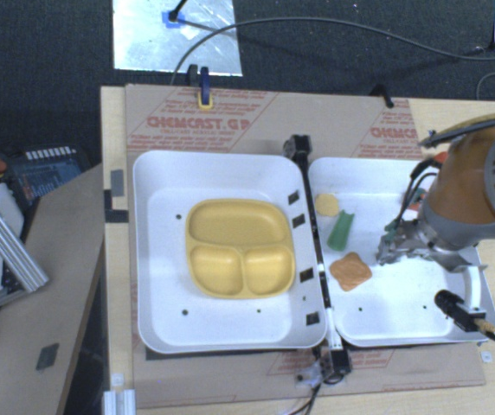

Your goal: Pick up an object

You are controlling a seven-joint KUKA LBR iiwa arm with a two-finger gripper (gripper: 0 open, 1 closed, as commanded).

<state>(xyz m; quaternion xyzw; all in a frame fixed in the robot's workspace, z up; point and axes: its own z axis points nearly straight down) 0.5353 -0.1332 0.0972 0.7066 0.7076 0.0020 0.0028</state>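
A grey KUKA arm (481, 188) with an orange band reaches from the right into the right-hand white bin (386, 318), its gripper (392, 247) low over the bin floor; whether it is open or closed cannot be told from this angle. Just left of the gripper lies a tan, bread-like piece (350, 271), with a green block (342, 229) and a small pale yellow disc (327, 204) above it near the bin's left wall. A yellow three-compartment tray (239, 247) sits in the left-hand bin (161, 318).
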